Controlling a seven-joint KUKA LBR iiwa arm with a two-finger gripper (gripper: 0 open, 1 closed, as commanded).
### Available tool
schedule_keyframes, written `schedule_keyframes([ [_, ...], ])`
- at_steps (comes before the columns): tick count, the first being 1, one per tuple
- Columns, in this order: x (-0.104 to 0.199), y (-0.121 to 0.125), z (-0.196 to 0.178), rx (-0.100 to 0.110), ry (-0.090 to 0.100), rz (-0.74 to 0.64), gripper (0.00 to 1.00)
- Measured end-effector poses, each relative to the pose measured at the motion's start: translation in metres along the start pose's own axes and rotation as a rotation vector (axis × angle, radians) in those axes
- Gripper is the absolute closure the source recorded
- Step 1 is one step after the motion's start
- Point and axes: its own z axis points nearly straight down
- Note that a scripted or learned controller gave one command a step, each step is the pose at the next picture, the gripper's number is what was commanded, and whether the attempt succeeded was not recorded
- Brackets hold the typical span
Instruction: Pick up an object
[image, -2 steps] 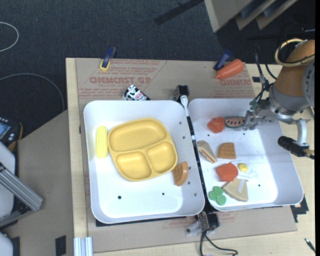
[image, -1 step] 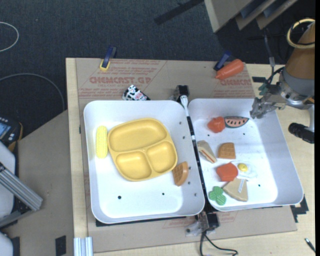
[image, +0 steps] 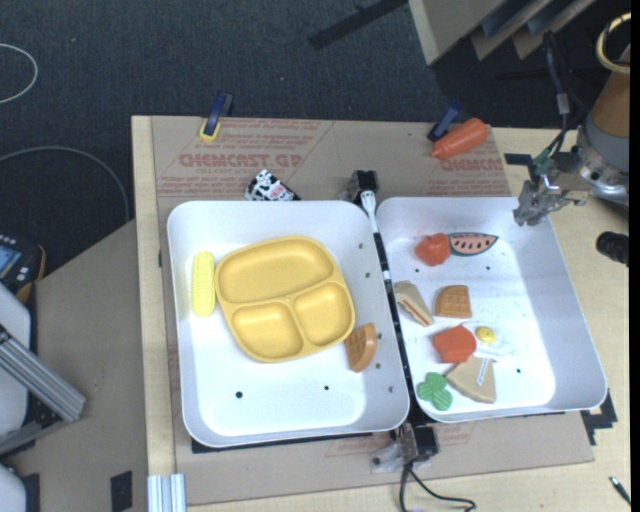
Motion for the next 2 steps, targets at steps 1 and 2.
schedule_keyframes([
  [1, 0.0, 0.001, -0.015, 0.001, 0.0, 0.0, 1.0],
  [2, 0.05, -0.031, -0.024, 0.01, 0.005, -0.002, 1.0],
])
